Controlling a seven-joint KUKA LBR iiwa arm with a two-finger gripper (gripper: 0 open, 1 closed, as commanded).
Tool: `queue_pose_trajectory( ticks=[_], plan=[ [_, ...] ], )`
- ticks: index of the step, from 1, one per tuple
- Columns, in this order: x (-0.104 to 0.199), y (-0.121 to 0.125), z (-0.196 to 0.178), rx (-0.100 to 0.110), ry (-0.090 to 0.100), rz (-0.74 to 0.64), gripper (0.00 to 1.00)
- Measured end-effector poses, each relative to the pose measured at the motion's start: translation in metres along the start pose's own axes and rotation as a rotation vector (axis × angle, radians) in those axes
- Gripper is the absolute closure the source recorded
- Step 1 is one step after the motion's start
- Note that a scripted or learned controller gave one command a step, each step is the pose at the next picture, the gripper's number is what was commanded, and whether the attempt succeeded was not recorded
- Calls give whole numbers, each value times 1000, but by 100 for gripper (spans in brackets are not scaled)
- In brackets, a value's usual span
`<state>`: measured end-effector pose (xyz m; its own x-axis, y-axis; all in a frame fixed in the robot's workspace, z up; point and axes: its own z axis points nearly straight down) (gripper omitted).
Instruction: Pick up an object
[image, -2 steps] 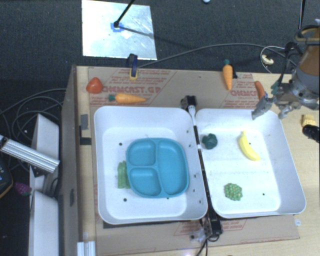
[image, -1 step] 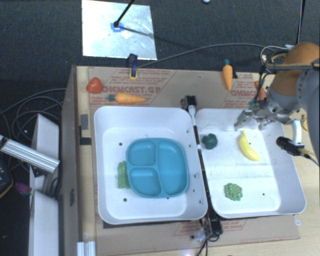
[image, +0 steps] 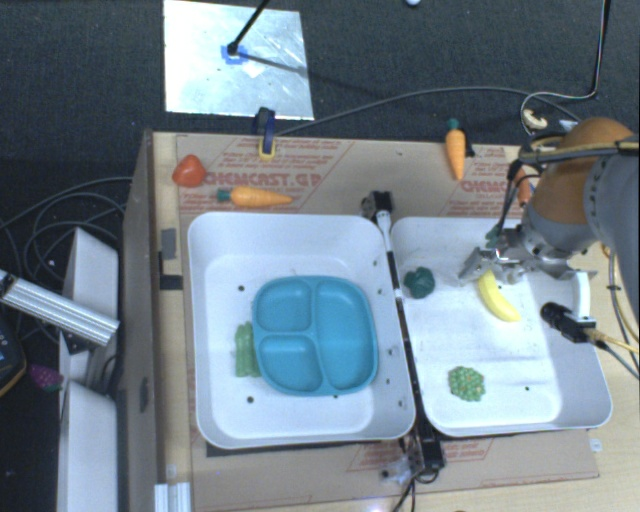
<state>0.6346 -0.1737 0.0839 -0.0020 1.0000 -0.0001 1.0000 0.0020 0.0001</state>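
The metal two-finger gripper (image: 490, 262) hangs low in the right shallow white bin (image: 520, 400); its fingers look spread, with nothing between them. The small yellow plastic banana (image: 498, 299) lies just beside the fingertips, at about five o'clock from them, its long axis running from ten to four o'clock. This bin also holds one dark green lump (image: 419, 282) and one round green knobbly piece (image: 466, 383). The left white bin (image: 215, 250) holds one blue divided plate (image: 314, 334) and one light green strip (image: 245, 350).

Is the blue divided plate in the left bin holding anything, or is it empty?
Empty. The blue divided plastic plate lies flat in the left white bin with all three compartments bare; the green leafy toy lies beside its left rim, on the bin floor.
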Motion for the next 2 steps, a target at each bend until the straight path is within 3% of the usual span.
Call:
queue_pose_trajectory(
  ticks=[1, 2],
  plan=[
    [-1, 2, -12, -5, -2, -1, 100],
    [58, 4, -116, -6, 0, -3, 100]
  ],
)
